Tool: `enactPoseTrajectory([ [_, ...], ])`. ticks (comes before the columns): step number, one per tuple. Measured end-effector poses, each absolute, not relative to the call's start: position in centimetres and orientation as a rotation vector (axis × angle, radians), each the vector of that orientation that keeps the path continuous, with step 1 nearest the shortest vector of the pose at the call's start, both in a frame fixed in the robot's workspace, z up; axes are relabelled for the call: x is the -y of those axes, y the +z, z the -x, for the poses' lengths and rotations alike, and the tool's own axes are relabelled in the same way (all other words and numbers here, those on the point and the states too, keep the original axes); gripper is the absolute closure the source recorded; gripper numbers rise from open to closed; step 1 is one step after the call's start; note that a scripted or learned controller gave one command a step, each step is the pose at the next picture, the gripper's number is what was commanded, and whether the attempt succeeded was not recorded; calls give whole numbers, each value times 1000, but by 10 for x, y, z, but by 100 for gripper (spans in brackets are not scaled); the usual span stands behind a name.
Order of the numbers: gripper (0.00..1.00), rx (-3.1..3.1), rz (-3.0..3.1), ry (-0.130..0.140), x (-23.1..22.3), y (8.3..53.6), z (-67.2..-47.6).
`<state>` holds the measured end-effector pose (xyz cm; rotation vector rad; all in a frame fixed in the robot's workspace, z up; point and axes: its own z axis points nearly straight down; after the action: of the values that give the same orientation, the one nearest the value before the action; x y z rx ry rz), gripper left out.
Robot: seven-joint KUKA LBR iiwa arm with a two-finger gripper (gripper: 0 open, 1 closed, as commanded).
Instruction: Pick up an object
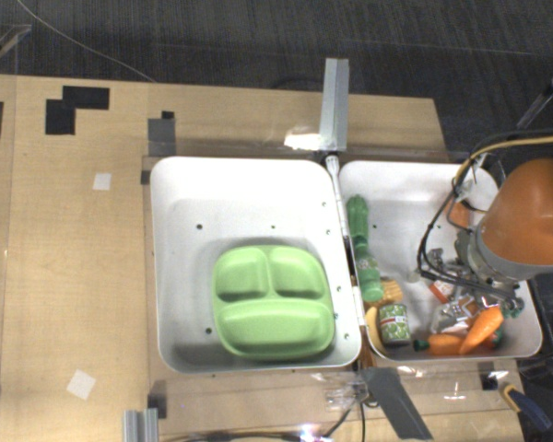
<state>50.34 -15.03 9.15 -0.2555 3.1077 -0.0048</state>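
Carrot-shaped toys (479, 328) lay in the near right corner of the right bin (401, 184), heaped with small packets and other toy foods, and one of this jumble was, by my judgement, what the task meant to be lifted. The heap probably sat there because loose things slide toward the low walls of a shallow bin. A green bottle (358, 221) lay lengthwise against that bin's left wall, with a green-labelled can (394, 324) and a yellow piece, too small to name, nearer the camera beside it. The left bin (180, 247) carried a green divided plate (274, 300), right side up, resting toward its near right corner and well apart from the clutter. Both bins sat side by side on the tan worktop (64, 274), which kept everything within the arm's reach. The arm (533, 219) came in from the right and stood over the right bin, its orange band uppermost and its wrist pointing down at the heap, with dark cables looping along its left side. The tool (468, 293) hung just above or among the packets beside the carrots, but the wrist covered it, so I could not tell its state, nor whether it touched anything.
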Motion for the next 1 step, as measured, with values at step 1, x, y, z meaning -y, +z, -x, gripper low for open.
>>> enactPoseTrajectory([
  [1,0,-3095,362,-7,156,91,-502],
])
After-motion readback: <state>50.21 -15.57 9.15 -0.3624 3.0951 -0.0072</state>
